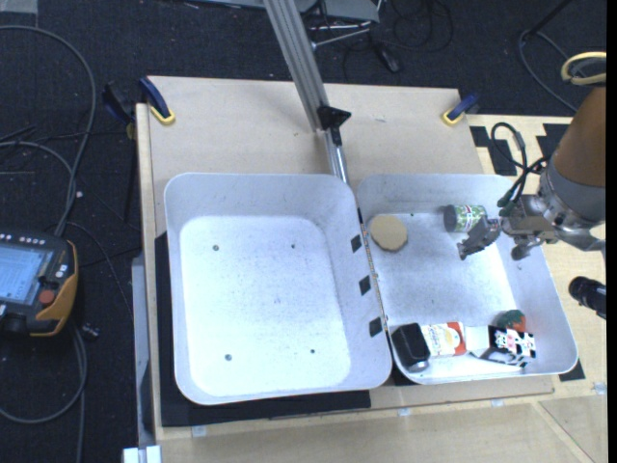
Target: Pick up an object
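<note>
My gripper (501,243) hangs over the right bin (540,276) near its right wall, open, with nothing between its fingers. One fingertip (474,243) points left, just below a small green and silver can (468,217) lying on its side. A round tan disc (388,232) lies at the bin's upper left. Along the front wall sit a black block (412,345), an orange and white carton (445,339), a black and white patterned item (512,344) and a small green and red piece (508,318).
The left bin (183,220) lies beside the right one, their rims meeting at the middle. A slanted metal pole (299,51) rises from behind the bins. Yellow clamps (159,114) (453,116) hold the board's back corners.
</note>
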### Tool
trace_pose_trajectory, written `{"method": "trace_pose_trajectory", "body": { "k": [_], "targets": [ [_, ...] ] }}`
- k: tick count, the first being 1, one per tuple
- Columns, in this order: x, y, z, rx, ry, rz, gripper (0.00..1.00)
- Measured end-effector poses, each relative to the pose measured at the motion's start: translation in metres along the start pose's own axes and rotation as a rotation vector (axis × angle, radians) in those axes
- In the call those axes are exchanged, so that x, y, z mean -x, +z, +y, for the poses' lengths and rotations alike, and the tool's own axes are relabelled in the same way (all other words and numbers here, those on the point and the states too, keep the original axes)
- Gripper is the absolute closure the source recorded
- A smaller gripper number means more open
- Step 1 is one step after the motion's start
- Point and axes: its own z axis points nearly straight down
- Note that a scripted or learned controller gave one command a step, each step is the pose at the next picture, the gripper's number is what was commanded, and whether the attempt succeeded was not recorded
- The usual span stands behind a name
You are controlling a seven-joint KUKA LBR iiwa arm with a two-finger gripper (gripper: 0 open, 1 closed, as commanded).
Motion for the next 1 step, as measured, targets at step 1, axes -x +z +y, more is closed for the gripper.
{"method": "trace_pose_trajectory", "body": {
  "k": [1],
  "targets": [
    [-0.0137,0.0118,0.0039,0.0,-0.085,0.0,0.0]
  ]
}}
